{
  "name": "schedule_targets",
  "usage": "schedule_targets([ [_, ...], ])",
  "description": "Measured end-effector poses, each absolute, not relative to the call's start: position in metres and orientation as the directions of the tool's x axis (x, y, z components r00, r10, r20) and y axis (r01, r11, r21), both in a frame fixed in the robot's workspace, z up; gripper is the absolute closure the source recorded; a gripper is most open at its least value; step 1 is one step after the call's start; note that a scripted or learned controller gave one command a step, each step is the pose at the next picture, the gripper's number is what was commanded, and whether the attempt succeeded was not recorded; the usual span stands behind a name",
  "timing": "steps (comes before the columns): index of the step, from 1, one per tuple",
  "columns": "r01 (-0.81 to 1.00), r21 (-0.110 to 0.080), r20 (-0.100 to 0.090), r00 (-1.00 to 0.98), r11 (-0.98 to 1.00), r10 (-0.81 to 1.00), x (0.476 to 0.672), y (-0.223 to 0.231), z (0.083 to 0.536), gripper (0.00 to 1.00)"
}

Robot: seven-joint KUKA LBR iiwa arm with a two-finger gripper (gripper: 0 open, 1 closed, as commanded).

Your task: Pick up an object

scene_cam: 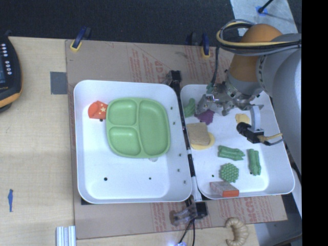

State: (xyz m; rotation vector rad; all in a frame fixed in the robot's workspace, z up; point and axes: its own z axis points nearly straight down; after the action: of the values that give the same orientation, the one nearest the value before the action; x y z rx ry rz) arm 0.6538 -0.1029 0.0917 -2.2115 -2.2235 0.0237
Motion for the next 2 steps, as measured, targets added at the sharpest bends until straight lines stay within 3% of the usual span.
schedule_targets([
  [1,1.000,-0.012,-0.010,-0.003,0.003,1.000,0.654,-0.100,0.092,0.00],
  [2,1.000,-0.007,-0.001,-0.004,0.004,1.000,0.641,-0.100,0.092,0.00],
])
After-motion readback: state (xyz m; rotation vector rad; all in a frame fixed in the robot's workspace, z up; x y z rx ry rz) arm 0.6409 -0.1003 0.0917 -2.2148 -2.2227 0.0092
